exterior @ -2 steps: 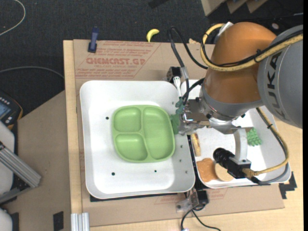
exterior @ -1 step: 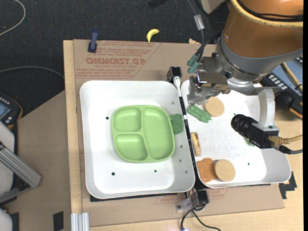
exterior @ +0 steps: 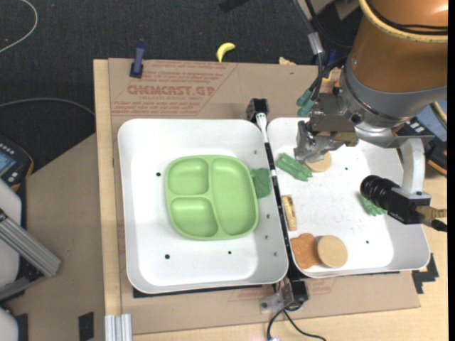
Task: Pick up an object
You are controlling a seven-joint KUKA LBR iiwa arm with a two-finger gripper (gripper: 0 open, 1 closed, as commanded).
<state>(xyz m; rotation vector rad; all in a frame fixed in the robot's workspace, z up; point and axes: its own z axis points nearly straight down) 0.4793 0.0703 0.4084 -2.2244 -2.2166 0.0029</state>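
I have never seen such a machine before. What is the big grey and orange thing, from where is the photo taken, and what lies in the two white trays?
The big grey and orange thing is a robot arm, reaching in from the right of the picture. The photo comes from one fixed camera above the bench, looking down at a slant.

At the arm's end is its pincer, the part that grasps. It is low over the right bin. Close by it lie a green piece and a pale round disc. Near the front edge of that bin lie a brown disc and a tan disc, side by side.

The left bin holds a green divided plate.

I cannot tell from this view whether the pincer holds anything.
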